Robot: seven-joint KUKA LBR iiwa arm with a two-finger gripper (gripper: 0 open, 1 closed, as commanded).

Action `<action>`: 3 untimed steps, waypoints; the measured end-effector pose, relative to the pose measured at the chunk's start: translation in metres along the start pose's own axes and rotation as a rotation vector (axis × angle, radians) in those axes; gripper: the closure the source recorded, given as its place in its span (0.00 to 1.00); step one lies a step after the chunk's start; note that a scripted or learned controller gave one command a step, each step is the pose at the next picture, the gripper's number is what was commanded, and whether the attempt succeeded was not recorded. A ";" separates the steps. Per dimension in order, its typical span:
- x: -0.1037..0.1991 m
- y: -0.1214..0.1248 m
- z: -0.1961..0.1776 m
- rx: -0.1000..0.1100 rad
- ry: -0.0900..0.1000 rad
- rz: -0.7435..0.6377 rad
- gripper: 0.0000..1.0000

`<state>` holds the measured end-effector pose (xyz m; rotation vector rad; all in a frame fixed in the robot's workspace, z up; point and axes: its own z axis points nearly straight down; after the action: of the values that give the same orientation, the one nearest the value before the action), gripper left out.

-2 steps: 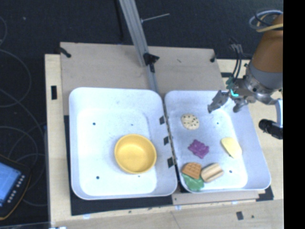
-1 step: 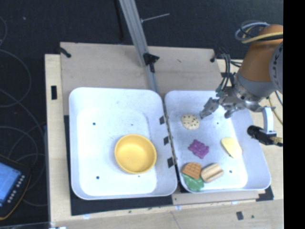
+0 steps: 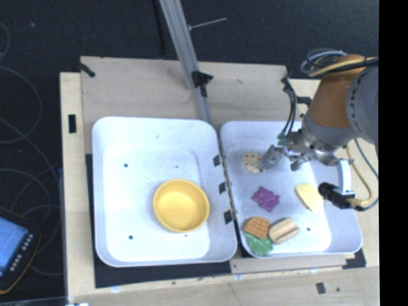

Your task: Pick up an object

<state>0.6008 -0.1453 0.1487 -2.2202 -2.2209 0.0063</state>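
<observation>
My gripper [image 3: 282,162] hangs over the back of the right bin [image 3: 338,241], open, with nothing between its fingers. Its left fingertip [image 3: 269,159] is just right of a round speckled cookie [image 3: 252,162]. A purple block [image 3: 265,198] lies in front of the gripper. A pale yellow wedge [image 3: 310,197] sits to the right of the block. At the bin's front edge are a waffle-like orange piece [image 3: 257,226], a tan bread roll [image 3: 284,229] and a green piece [image 3: 259,246] partly under them.
The left bin [image 3: 121,145] holds a yellow bowl [image 3: 180,204] near its front right. A grey metal pole [image 3: 182,37] slants up from the divider between the bins. The arm's orange band [image 3: 331,101] and cables [image 3: 357,190] overhang the right bin's right side.
</observation>
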 end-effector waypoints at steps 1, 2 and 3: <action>-0.001 0.000 0.050 -0.001 -0.001 0.003 0.00; -0.002 0.001 0.036 -0.008 0.000 0.008 1.00; -0.004 -0.001 -0.027 -0.012 0.000 0.007 1.00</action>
<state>0.5997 -0.1492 0.1762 -2.2334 -2.2192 -0.0076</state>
